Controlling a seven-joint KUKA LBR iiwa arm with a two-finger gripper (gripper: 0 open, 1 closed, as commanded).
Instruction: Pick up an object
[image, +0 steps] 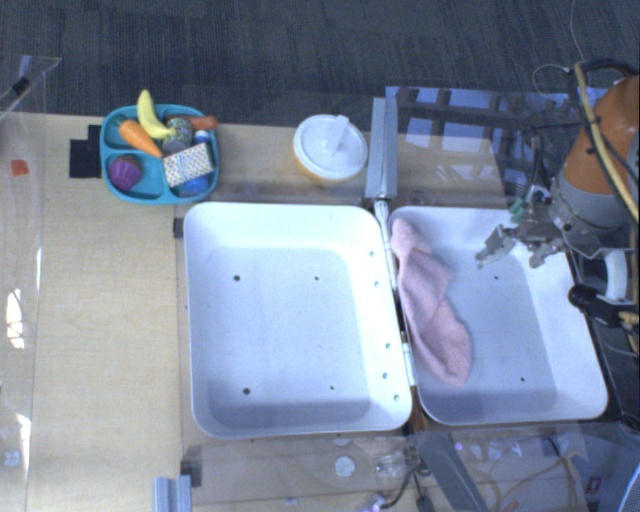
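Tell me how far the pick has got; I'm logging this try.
Nothing looks picked yet. The pink cloth lies along the left side of the right bin, untouched. The gripper hangs over that bin's upper right part, apart from the cloth, with nothing between its fingers. Left: reach the cloth, grip it, lift it.

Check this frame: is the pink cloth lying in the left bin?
No. The pink cloth lies in the right bin, along its left wall, beside the divider to the left bin.
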